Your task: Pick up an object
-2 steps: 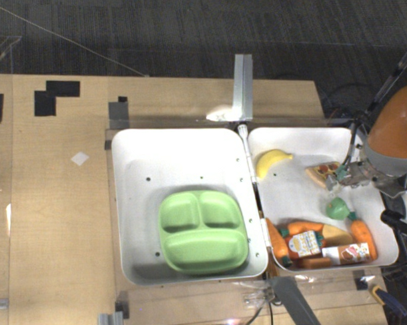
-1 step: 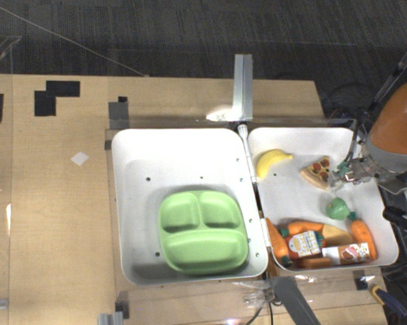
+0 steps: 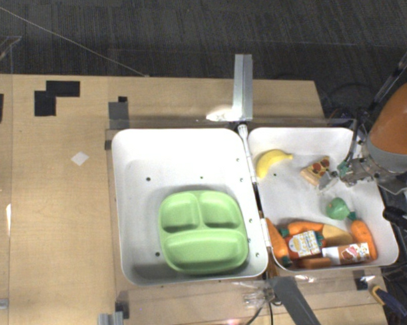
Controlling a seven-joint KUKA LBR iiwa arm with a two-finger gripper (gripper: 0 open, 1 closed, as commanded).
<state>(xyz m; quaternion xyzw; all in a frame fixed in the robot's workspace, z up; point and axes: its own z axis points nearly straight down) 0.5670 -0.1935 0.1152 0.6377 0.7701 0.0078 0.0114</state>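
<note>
The right bin [image 3: 291, 189] holds several toy foods. A yellow banana [image 3: 270, 161] lies at its upper left. A small brown and red snack piece [image 3: 317, 170] sits near the middle. Below that is a green pepper-like piece [image 3: 338, 208]. Orange carrots [image 3: 306, 228], an orange juice bottle [image 3: 304, 243] and a white-labelled bottle [image 3: 352, 252] crowd the front edge. My gripper [image 3: 345, 171] hangs low over the bin's right part, just right of the snack piece and above the green piece. Nothing shows in its grasp.
The left bin [image 3: 138, 194] carries a green divided plate [image 3: 202, 230] in its lower middle. The arm's orange band [image 3: 395, 122] leans in over the right bin's far right wall. A metal post [image 3: 243, 87] stands behind the wall between the bins.
</note>
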